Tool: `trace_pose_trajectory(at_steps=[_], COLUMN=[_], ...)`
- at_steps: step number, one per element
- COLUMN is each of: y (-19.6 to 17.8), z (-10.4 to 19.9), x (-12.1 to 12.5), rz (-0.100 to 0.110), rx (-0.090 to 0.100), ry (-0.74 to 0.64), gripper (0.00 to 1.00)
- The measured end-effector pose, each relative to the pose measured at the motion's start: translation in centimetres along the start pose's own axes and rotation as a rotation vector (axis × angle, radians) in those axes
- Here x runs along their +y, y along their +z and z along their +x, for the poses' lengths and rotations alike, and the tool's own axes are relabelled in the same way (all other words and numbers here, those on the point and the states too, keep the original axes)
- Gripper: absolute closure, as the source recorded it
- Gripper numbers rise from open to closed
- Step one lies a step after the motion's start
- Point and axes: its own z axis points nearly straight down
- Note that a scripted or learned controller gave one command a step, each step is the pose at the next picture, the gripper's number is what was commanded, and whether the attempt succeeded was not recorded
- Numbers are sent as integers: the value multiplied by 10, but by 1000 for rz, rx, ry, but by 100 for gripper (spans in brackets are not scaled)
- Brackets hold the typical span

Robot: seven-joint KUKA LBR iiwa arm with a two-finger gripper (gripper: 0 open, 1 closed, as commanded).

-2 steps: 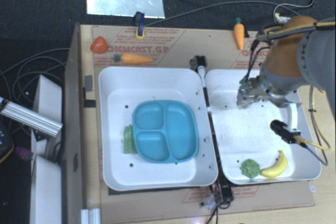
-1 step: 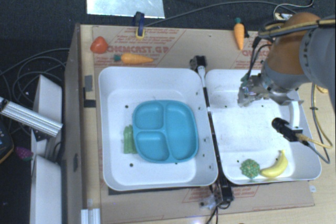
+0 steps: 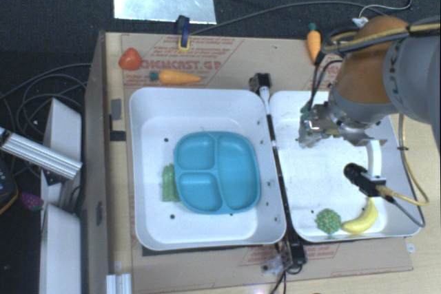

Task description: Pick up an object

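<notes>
Gripper point(image 3: 311, 129): over right bin point(image 3: 303, 175); grip state cannot be told.
Advice: banana point(image 3: 361, 219) to be straddled squarely.

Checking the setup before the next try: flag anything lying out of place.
Three toy vegetables lie outside the bins on the brown board: a tomato and a carrot behind the left bin, and another carrot behind the right bin. Nothing looks spilled or damaged.

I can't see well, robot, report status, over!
Gripper over right white bin, nothing seen held. Yellow plastic banana and green bumpy ball at near edge. Path clear.
</notes>
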Motion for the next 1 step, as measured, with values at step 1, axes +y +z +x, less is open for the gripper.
trace_pose_trajectory(at_steps=[1], y=[-10], z=[0], x=[1], rz=[-1], rx=[1], ry=[-2], gripper=[100])
